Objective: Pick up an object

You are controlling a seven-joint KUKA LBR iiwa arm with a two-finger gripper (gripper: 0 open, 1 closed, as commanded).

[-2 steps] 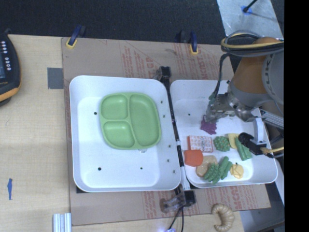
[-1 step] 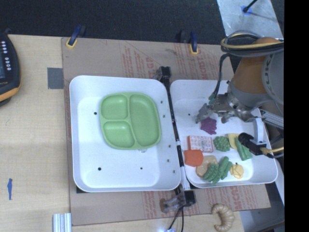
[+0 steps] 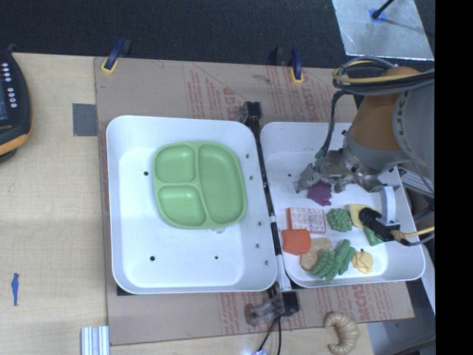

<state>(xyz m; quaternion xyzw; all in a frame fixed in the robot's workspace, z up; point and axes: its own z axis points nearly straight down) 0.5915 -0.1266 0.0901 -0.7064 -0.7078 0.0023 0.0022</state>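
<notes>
Gripper (image 3: 319, 183) poised directly over a purple toy (image 3: 320, 194) in the right bin (image 3: 284, 143); whether it grips anything cannot be told. The toy looks light, small, probably rigid plastic; best pinched across its narrow sides

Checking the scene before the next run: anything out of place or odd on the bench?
One thing: a tan curled item lies on the cardboard outside the bins, below the right bin, where the other small objects are. The green divided plate sits level in the left bin. No spills or damage visible.
</notes>
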